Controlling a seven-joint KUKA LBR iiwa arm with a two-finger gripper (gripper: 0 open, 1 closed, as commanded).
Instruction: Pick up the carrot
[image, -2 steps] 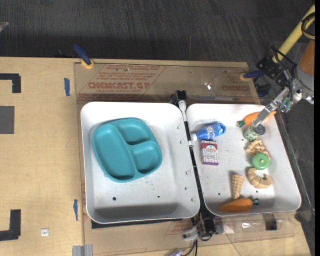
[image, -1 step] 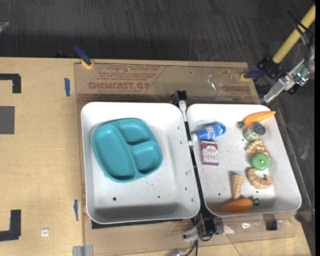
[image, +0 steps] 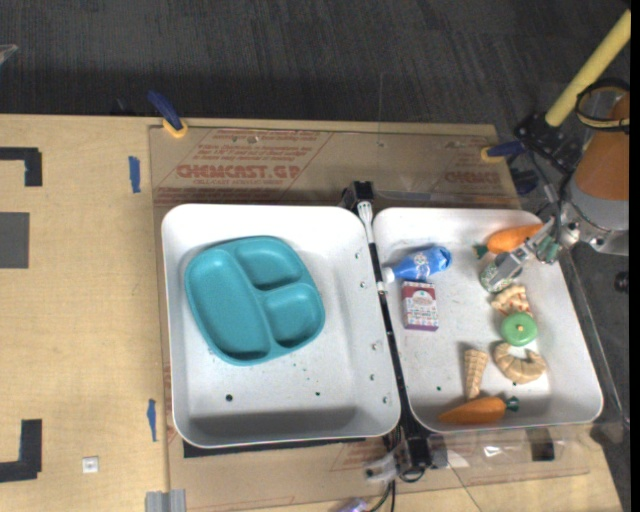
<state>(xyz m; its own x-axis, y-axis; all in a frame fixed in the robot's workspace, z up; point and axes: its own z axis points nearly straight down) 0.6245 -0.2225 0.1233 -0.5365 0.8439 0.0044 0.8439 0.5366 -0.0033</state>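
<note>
Orange carrot (image: 473, 409) lying flat; right bin's near edge

The two bins (image: 190, 300) look like smooth white plastic with a soft shine, the blue plate (image: 253, 297) is smooth matt plastic, and the bench (image: 70, 300) is flat, dull brown board

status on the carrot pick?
Gripper low in the right bin, top right, fingers unclear. Carrot at the bin's near edge, untouched. A second orange piece right by the gripper; ice cream cone and croissant close above the carrot.
</note>
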